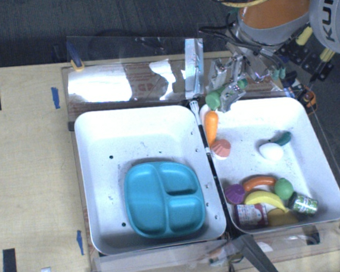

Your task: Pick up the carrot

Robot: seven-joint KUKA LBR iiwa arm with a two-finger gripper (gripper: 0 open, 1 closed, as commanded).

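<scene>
The carrot (pixel 211 126), orange with a green leafy top, lies lengthwise along the left wall of the right bin (pixel 293 110), close to the divider between the bins. Its green top points to the far side and its tip points to the near side. My gripper (pixel 230 92) hovers over the far left corner of the right bin, just right of the carrot's green top and very close to it. I cannot make out whether it touches the carrot.
A pink round piece (pixel 221 149) lies just below the carrot's tip. A white egg (pixel 272 151) and a teal item (pixel 284 138) sit mid-bin; a banana (pixel 265 200), a green ball (pixel 282 187) and a can (pixel 302 204) crowd the near side. A blue divided plate (pixel 164 199) lies in the left bin (pixel 98 139).
</scene>
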